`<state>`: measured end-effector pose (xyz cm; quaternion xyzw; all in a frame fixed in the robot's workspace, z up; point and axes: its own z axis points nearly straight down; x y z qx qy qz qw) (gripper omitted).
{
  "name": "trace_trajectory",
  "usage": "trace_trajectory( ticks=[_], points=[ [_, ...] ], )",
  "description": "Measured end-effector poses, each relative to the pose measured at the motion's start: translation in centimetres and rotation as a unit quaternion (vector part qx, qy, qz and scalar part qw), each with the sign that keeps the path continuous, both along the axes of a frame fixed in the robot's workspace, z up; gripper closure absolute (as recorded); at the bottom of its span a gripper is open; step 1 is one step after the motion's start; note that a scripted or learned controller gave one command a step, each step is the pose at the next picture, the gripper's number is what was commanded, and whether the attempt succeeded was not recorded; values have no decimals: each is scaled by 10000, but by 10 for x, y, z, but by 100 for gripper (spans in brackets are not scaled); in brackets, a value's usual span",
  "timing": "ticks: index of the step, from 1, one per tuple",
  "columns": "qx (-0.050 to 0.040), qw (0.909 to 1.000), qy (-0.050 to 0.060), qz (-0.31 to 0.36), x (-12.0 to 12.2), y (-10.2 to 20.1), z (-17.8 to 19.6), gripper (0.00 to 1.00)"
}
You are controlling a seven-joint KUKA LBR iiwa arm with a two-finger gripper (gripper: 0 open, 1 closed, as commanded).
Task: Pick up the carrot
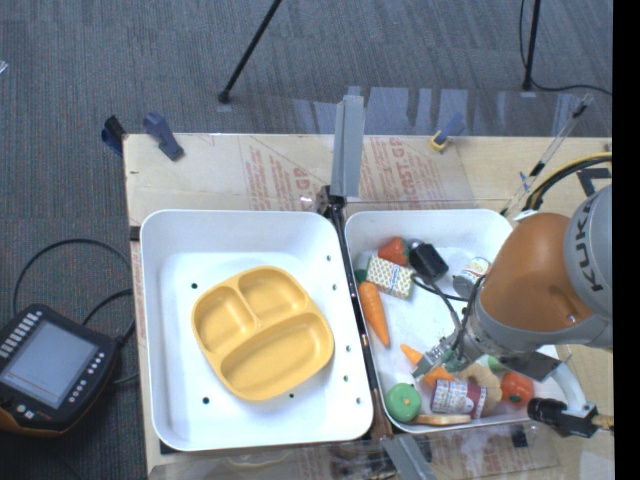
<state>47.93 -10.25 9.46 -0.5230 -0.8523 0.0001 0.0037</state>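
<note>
- While the arm [545, 283] hangs over the right bin [500, 218], nothing is lifted yet; I'd say the task is at approach stage, grasp and lift both left.
- Left bin [160, 268], beside the right bin, holds a yellow divided plate [262, 330].
- Carrot [374, 312] lies flat in the right bin near its left wall, just below a patterned box [389, 276], well apart from the claw.
- A second small orange piece [412, 353] sits lower in the right bin, touching or just beside the claw; can't tell what it is.
- Gripper [444, 356] is low over the right bin's lower clutter, near a green round item [404, 401] and a small can [452, 396]; can't tell whether the claw is released or clenched.
- Writing: "KUKA" partly visible on the arm's grey casing; red print on the cardboard [250, 168] behind the right bin, unreadable; can label too small.
</note>
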Motion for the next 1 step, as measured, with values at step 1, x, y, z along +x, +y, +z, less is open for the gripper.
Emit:
trace_trajectory(
  ticks=[1],
  points=[
    [-23, 9978, -71, -662, 51, 7, 178, 100]
  ],
)
